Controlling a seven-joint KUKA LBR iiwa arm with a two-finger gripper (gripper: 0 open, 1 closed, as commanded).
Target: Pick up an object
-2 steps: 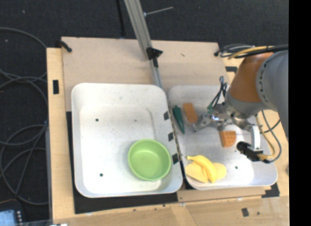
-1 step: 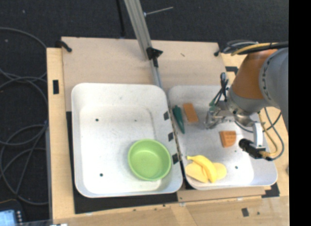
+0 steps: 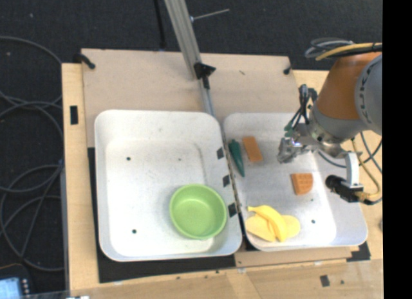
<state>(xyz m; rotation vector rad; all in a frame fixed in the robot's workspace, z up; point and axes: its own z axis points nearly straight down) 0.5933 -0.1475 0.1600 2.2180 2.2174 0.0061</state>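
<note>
My gripper point(image 3: 288, 152) hangs over the middle of the right bin point(image 3: 322, 227), below the arm's orange band. An orange block point(image 3: 302, 183) lies just below and right of it. Another orange-brown block point(image 3: 252, 150) rests to its left, next to a dark green object point(image 3: 237, 157) at the bin's left wall. A yellow banana-like piece point(image 3: 273, 223) sits at the bin's near edge. Nothing shows between the gripper's tips.
The left bin point(image 3: 129, 163) holds a green bowl point(image 3: 197, 211) near its front right corner. A metal pole point(image 3: 183, 27) slants up from between the bins. Cables point(image 3: 351, 188) trail off the arm at the right.
</note>
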